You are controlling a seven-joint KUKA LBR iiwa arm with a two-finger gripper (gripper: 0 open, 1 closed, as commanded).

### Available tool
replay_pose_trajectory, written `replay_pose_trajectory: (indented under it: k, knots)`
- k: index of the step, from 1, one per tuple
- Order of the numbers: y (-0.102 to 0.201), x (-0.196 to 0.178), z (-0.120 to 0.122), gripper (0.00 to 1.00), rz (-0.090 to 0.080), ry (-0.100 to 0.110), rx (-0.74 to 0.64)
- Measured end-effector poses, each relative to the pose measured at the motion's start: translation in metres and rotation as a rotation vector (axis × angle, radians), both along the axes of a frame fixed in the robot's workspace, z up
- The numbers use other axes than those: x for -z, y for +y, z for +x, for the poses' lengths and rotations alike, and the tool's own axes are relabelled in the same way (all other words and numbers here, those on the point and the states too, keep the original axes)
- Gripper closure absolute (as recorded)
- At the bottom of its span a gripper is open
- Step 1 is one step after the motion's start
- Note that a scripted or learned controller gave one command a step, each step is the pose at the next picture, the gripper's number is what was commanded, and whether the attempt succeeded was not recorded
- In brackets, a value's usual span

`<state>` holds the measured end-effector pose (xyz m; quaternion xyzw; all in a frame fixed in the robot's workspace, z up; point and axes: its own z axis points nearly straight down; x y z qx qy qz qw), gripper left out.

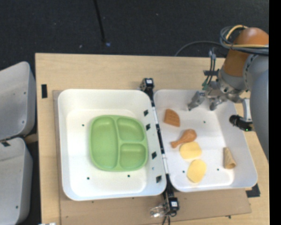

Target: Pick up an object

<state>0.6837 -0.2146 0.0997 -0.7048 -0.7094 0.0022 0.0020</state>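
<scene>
Wood bench, two white bins | my pincer [203,102] spread apart, holding nothing | brown chunk [172,117] lies just down-left.

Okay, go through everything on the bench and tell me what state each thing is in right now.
gripper: open, holding nothing, above the far end of the right bin
green divided plate: lying flat in the left bin, compartments bare
chicken drumstick: lying on its side, touching a yellow piece
bread piece: lying loose
two yellow pieces: lying flat
brown cone: lying on its side
</scene>
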Motion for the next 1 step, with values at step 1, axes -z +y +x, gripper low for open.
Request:
replay_pose_trajectory:
  k: [1]
  knots:
    - [-0.0013, -0.0135, 0.0016, 1.00, -0.006, -0.008, -0.003]
